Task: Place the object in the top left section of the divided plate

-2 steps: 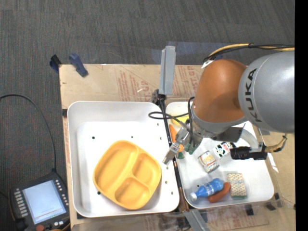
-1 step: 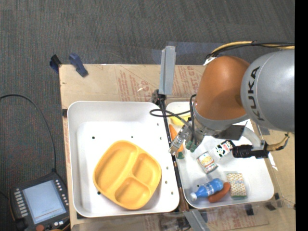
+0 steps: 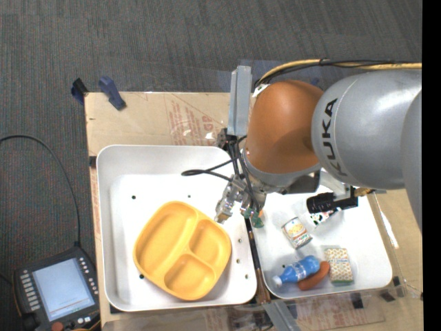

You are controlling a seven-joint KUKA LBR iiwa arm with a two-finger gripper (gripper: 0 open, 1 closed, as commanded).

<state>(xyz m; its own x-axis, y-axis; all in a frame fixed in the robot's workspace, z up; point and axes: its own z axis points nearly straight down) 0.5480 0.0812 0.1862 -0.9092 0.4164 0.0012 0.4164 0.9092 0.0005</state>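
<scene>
The tool [image 3: 238,209] hangs over the seam between the two bins, just past the upper right rim of the yellow plate [image 3: 182,250], and whether it is apart or together cannot be told, nor whether it carries anything. The step looks like the carry toward the plate or a reach not yet made. If an object is held, the next move is left over the plate's top left section; if not, candidates such as the bottle [image 3: 296,271] and small can [image 3: 298,232] lie in the right bin, right of and below the tool.
</scene>
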